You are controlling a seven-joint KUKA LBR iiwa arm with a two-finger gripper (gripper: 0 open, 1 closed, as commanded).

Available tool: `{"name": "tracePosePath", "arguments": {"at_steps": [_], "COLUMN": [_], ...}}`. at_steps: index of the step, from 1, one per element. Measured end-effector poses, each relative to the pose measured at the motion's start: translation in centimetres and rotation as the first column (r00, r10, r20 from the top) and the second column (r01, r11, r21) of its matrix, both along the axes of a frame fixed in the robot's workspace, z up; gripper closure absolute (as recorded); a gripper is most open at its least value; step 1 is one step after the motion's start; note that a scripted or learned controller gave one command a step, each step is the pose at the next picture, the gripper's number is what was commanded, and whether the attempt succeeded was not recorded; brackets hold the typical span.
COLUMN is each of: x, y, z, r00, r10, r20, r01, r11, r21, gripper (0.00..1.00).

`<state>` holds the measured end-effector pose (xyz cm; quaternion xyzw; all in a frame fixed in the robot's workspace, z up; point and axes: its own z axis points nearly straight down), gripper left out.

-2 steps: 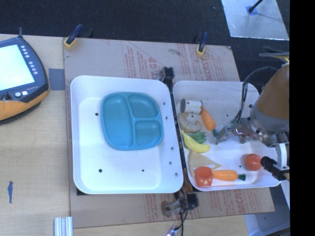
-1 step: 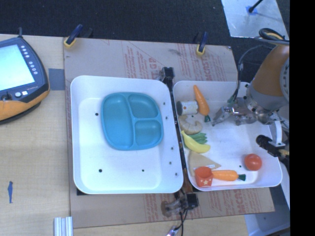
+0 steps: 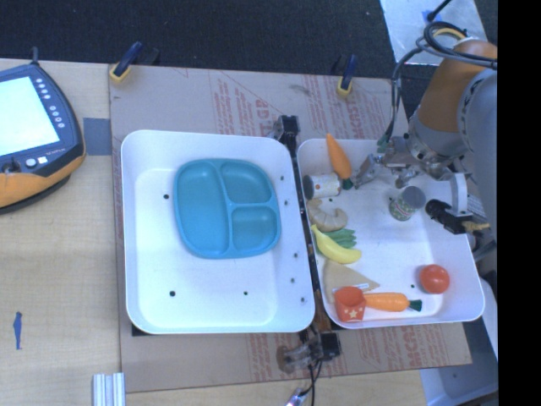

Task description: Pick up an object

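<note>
My gripper [image 3: 387, 174] hangs over the back of the right bin [image 3: 456, 311], open, with nothing between its fingers. A grey can [image 3: 406, 204] stands just in front of it, and an orange carrot [image 3: 338, 157] lies to its left by the bin's back wall. A white and grey roll [image 3: 321, 185] lies left of the gripper. Further forward are a mushroom [image 3: 328, 217], a yellow banana [image 3: 336, 246], a tan wedge [image 3: 345, 274], a red cup [image 3: 349, 304], a second carrot [image 3: 390, 302] and a red tomato [image 3: 433, 278].
The left bin [image 3: 144, 294] holds a blue divided plate [image 3: 226, 207]. A teach pendant [image 3: 30, 138] lies on the bench at far left. Clamps [image 3: 125, 62] hold the board at the back edge. The arm's grey and orange body [image 3: 456, 91] stands over the right bin's back right corner.
</note>
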<state>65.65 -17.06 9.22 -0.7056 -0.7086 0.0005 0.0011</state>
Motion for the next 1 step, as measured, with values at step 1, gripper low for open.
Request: {"name": "tracePosePath", "arguments": {"at_steps": [1], "x": [-0.06], "y": [0.26], "z": [-0.03], "r00": [1.000], "r10": [0.000], "r20": [-0.003], "r01": [0.000], "r11": [1.000], "r21": [0.000], "gripper": [0.00]}}
